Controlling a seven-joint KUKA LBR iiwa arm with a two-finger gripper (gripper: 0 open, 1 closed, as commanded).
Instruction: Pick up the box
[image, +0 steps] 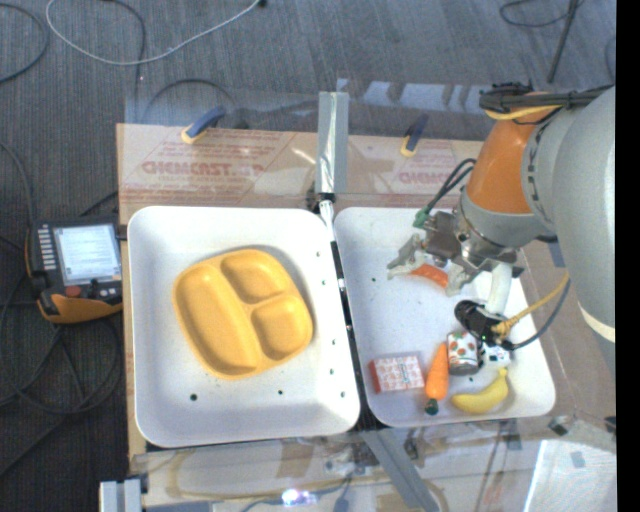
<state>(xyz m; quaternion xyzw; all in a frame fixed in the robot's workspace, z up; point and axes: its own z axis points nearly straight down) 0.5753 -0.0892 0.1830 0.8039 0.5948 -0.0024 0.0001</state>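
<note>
The box (398, 373) is small, red and white, and lies flat near the front edge of the right bin (375, 250). My gripper (432, 258) hangs over the back half of that bin, well behind the box and apart from it. A small orange thing (430, 274) lies right under the gripper, partly hidden by it.
Right of the box lie a carrot (437, 372), a small patterned cube (461, 350) and a banana (480, 396), close together at the bin's front right. A yellow divided plate (245, 310) sits in the left bin (160, 400). A ridge (340, 290) separates the bins.
</note>
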